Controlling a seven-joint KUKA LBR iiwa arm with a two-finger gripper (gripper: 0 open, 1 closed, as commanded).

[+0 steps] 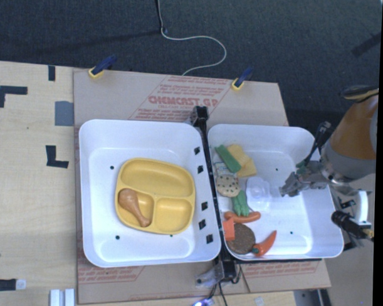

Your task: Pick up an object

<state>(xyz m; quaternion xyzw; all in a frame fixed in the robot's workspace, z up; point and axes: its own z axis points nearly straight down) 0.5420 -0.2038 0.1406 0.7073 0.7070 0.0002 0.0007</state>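
The right bin (302, 225) holds several toy foods along its left side: a green piece (227, 157), a yellow wedge (244, 161), a speckled cookie (226, 184), a green bean (240, 203), a carrot (244, 216), a brown patty (242, 238) and an orange chili (268, 241). A clear, pale item (258, 191) lies near the bin's middle. My gripper (287, 188) hangs low over the right half of this bin, just right of the clear item, with nothing visibly in it.
The left bin (96, 177) carries a yellow divided plate (172, 178) with a brown drumstick (134, 205) in its left compartment. A black clip divider (203, 175) runs between the bins. Cardboard (174, 98) lies under both bins.
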